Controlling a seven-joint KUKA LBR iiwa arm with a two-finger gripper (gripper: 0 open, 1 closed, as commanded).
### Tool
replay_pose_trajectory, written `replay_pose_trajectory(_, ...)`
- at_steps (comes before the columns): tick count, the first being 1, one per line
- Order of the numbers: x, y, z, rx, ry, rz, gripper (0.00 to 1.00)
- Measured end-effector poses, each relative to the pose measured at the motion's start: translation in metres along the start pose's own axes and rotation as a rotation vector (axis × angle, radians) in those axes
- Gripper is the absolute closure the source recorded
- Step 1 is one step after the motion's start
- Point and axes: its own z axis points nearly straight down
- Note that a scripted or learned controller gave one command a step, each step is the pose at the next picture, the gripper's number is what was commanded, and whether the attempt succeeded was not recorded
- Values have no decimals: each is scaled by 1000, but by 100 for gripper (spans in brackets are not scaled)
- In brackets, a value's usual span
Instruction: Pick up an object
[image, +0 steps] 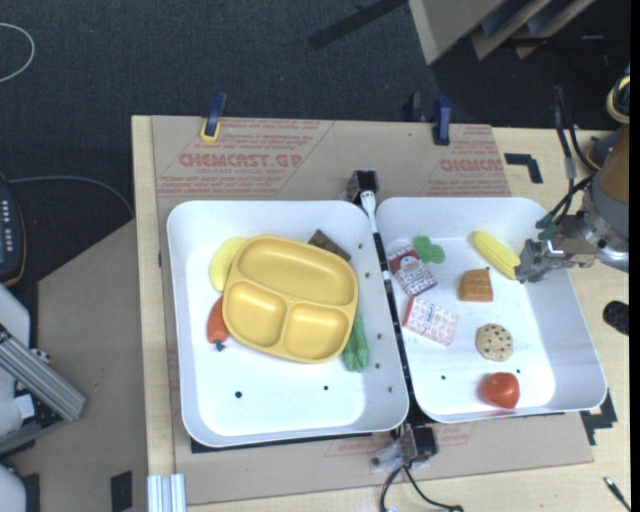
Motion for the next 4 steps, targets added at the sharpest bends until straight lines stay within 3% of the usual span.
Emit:
replay_pose_trajectory(1,55,4,0,7,5,-5,100)
replay_pose_trajectory(2,105,32,-3,3,3,-5,100)
replay_pose_trajectory(4,88,20,7,6,3,2,100)
